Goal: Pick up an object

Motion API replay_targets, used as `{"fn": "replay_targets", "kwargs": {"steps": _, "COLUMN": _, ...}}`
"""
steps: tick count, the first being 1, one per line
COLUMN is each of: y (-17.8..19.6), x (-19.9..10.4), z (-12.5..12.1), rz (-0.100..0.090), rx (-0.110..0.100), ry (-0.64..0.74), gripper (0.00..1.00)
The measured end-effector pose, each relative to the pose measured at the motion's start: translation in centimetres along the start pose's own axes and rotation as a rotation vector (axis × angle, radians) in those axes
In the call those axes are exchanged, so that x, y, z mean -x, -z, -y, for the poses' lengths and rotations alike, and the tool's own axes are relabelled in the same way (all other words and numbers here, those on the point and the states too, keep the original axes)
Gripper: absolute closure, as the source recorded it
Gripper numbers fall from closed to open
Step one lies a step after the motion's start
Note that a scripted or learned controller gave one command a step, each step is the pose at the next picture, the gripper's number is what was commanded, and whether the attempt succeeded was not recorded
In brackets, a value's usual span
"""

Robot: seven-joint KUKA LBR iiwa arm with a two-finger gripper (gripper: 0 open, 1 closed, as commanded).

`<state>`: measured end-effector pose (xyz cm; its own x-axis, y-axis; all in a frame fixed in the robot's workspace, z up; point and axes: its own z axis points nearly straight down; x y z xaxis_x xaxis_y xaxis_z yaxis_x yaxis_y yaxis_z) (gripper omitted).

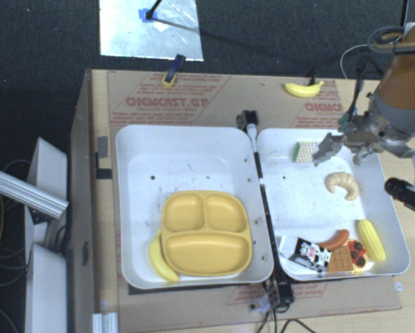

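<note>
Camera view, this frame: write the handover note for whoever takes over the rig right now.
Gripper: open, above the right bin near its far side, holding nothing.
Right bin: croissant just below the gripper, sponge to its left, corn cob, sausage and small toys at the near edge.
Left bin: yellow divided plate, banana beside it.
Done: nothing picked yet.
Left: descend, grasp, lift.

glossy plastic bins (193, 139), matt yellow tray (206, 232)

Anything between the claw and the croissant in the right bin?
Nothing visible. The claw hangs above the croissant, with bare bin floor around it; the sponge lies off to the side.
</note>
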<state>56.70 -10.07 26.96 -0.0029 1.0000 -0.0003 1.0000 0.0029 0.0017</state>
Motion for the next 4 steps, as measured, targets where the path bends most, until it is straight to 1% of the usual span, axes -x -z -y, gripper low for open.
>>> {"fn": "replay_targets", "kwargs": {"steps": 1, "y": -9.8, "x": 10.3, "z": -1.0, "rz": 0.001, "rx": -0.004, "ry": -0.004, "gripper": 0.0}}
{"fn": "replay_targets", "kwargs": {"steps": 2, "y": -13.0, "x": 8.8, "z": -0.6, "rz": 0.0, "rx": -0.001, "ry": -0.001, "gripper": 0.0}}
{"fn": "replay_targets", "kwargs": {"steps": 3, "y": -18.5, "x": 10.6, "z": 2.2, "rz": 0.0, "rx": -0.001, "ry": -0.002, "gripper": 0.0}}
{"fn": "replay_targets", "kwargs": {"steps": 4, "y": -17.4, "x": 10.6, "z": 2.1, "rz": 0.001, "rx": 0.002, "ry": -0.002, "gripper": 1.0}}
